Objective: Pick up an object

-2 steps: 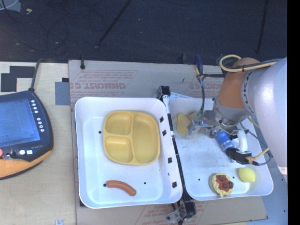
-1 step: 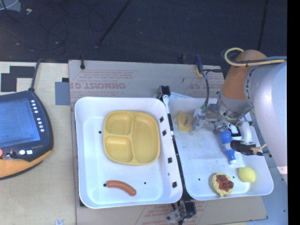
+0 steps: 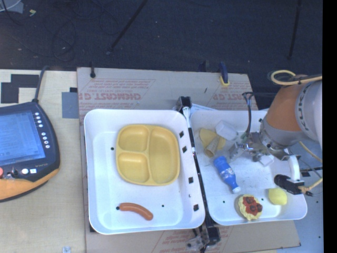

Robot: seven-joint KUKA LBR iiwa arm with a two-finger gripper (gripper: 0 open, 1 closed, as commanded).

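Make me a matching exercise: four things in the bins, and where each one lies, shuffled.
Things:
1. divided yellow plate
2. sausage
3. blue bottle
4. lemon

Places:
A. right bin, near its right edge
B. left bin, middle
C. right bin, middle
D. left bin, near its front edge

Pairs: 1-B, 2-D, 3-C, 4-A

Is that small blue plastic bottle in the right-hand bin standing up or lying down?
Lying down. The small blue plastic bottle rests on its side on the floor of the right white bin, its white cap pointing toward the near edge.
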